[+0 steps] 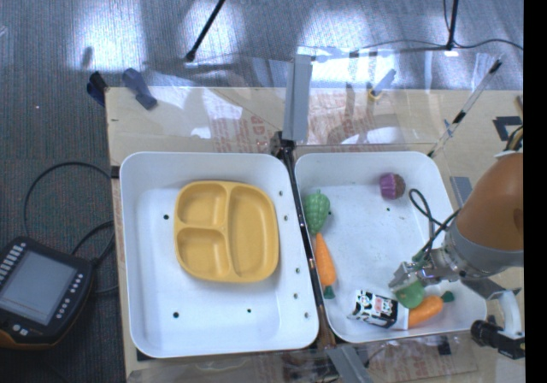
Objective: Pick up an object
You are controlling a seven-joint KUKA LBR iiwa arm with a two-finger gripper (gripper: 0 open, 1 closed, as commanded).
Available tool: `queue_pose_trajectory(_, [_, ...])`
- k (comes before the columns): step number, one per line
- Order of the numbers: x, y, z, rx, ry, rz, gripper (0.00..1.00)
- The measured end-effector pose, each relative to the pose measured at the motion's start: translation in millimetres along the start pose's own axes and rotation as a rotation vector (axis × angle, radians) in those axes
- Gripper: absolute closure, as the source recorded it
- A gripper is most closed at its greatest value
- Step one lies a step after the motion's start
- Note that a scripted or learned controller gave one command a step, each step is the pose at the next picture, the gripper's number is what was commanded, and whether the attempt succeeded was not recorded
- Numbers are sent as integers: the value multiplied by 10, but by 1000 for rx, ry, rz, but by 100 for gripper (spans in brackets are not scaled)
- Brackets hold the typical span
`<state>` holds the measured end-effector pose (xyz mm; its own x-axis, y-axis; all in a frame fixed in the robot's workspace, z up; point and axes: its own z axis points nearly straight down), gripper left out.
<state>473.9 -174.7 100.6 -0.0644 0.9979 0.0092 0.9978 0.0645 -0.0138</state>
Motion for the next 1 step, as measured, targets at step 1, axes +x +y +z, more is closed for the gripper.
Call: queue_pose_trajectory(1, [732,728,-830,-16,-6,118,100])
